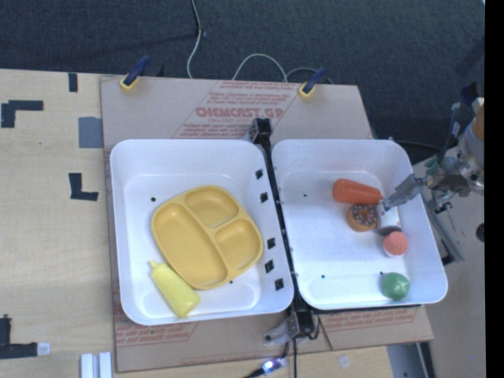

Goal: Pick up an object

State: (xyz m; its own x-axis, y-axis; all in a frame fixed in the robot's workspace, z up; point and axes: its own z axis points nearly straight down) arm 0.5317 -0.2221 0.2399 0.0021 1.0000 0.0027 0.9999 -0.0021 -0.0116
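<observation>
Nearest the camera, a green ball (394,285) sits in the lower right corner of the right bin (331,290). I see the gripper (390,205) reaching in from the right edge of the frame, low over that bin's right side; whether it is open, closed or holding anything I cannot tell at this resolution. Its tip lies just beside a brown doughnut-like piece (362,216), with an orange carrot-shaped item (356,190) just above that and a pink-and-white object (393,239) just below. The left bin (126,211) holds a yellow divided tray (207,235) and a yellow bottle (175,288). In my judgement the cluster is crowded; I would centre on one item, descend squarely and close fully before lifting.
</observation>
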